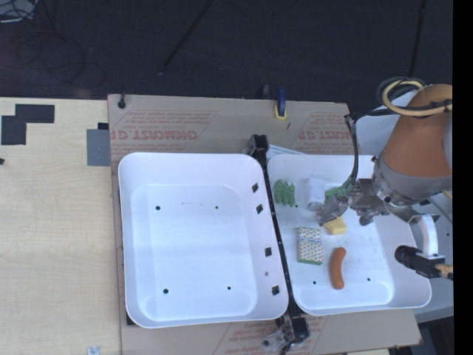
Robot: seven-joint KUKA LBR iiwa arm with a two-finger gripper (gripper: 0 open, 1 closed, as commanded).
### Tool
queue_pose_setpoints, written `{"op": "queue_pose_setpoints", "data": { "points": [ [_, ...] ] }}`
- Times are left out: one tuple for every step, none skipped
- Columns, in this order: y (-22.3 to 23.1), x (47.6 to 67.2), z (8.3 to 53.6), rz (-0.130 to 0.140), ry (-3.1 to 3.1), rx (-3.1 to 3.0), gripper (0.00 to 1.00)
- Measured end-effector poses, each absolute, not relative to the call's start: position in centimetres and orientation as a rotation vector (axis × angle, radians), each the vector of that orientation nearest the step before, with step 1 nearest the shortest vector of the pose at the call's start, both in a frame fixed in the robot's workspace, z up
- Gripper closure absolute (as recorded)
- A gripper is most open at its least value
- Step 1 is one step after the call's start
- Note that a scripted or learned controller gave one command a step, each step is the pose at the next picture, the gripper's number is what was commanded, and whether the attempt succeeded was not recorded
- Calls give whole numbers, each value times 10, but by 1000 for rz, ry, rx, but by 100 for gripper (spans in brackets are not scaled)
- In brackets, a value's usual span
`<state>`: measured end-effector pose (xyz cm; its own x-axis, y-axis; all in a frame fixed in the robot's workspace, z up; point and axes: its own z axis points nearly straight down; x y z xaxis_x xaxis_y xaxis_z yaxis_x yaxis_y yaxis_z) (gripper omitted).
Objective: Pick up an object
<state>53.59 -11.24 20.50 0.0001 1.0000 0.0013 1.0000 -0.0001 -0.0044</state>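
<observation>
The right bin holds several small items. A green ridged piece lies near its left wall, and a pale clear item sits beside a small green piece. Further forward are a yellow block, a patterned rectangular sponge and an orange sausage-shaped piece. My gripper hangs low over the middle of this bin, open, with its left finger just above the yellow block. Nothing is between the fingers.
The left bin adjoins the right one along a black divider. The arm's grey and orange body covers the right bin's far right corner. A black fitting sits at that bin's right rim.
</observation>
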Motion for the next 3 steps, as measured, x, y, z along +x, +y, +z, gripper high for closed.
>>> {"op": "queue_pose_setpoints", "data": {
  "points": [
    [-135,471,107,9,-2211,-2217,0],
    [-162,530,191,-2,-2224,-2224,0],
    [-134,472,98,7,-2214,-2213,0]
  ]
}}
